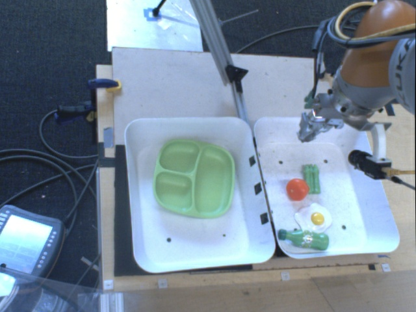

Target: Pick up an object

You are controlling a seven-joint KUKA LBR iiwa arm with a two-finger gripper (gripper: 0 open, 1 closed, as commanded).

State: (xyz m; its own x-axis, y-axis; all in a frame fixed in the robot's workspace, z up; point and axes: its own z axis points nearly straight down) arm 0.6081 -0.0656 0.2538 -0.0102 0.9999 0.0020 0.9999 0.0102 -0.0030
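In the right bin (364, 239) lie a red tomato-like ball (297, 189), a green ridged piece (312, 178), a fried egg toy (314, 218) and a green bottle (307, 239) on its side near the front rim. My gripper (307, 130) hangs over the back left part of this bin, well behind the ball and apart from every object. Nothing shows between its tips.
The left bin (140, 239) holds a light green divided plate (195, 177). A grey pole (214, 34) slants down to the bins' shared back edge. Cables and a tablet (23, 236) lie on the floor at left. A black fitting (367, 163) sits by the right bin's rim.
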